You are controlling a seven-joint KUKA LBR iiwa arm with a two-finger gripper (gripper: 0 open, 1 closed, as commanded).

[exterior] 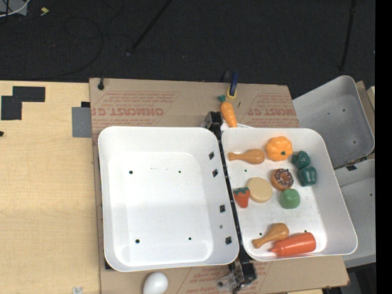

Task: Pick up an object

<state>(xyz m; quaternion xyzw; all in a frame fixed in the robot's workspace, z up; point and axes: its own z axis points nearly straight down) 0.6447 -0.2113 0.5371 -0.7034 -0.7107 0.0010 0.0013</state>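
Pick not yet started: nothing is lifted, and all candidates lie in the right bin [334,182]. Whether the gripper is open or closed cannot be told.

Far row: drumstick [248,157], orange pumpkin [278,147], two green peppers [303,167]. Middle: donut [283,178] touching a beige bun [260,190], with a green ball [290,198] just beside. Near: second drumstick [271,234] against a red pepper [295,244].

The pumpkin stands apart and looks the easiest pick. A carrot [228,114] lies beyond the bins and a white egg [155,283] near the left bin [113,195].

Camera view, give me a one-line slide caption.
Toy food fills the right bin beside the left bin; a carrot and a white egg lie outside.
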